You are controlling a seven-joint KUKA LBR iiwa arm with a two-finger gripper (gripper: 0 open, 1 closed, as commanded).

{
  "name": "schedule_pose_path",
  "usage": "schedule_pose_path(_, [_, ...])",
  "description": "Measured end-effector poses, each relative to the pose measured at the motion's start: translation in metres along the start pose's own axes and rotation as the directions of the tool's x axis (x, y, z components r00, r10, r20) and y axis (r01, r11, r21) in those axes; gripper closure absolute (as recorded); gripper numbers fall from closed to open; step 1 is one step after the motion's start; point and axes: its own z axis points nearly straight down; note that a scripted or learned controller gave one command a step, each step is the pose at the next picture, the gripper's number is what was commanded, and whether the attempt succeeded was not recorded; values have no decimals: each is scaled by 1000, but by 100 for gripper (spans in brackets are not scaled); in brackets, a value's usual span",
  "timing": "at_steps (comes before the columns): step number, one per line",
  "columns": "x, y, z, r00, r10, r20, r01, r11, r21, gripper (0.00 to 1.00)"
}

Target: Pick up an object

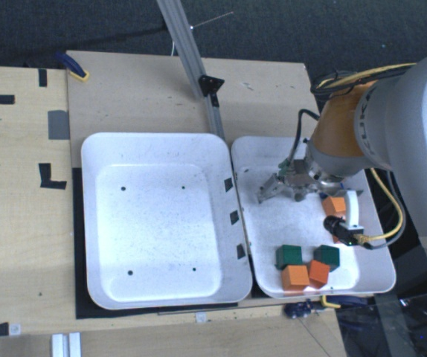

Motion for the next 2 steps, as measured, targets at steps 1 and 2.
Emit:
schedule_pose_path(1, [1,1,-13,1000,-2,-1,2,1000,-4,100])
schedule_pose_path(2, [-6,0,-74,1000,0,1,0,1000,-13,100])
